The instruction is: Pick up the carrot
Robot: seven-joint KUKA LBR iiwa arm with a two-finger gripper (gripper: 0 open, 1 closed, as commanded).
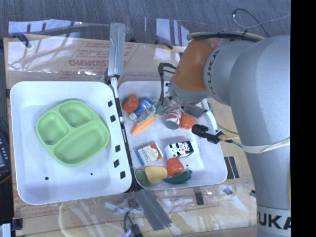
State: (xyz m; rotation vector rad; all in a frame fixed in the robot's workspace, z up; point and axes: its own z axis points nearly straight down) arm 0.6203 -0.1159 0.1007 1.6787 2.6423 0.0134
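The carrot [143,126] is a small orange stick with a green tip. It lies slanted on the floor of the right bin [212,162], in its upper left part. My gripper [163,104] hangs just up and right of the carrot, mostly hidden under the orange wrist band and grey arm. I see nothing held in it. The carrot's green end points toward the gripper.
Around the carrot lie a red-orange ball [131,103], a blue bottle [143,107], a small can [173,118] and an orange piece [187,121]. Lower down are a box [149,153], a cow-print carton [180,149], a yellow fruit [155,173] and a tomato [174,166]. The left bin holds a green divided plate [73,131].
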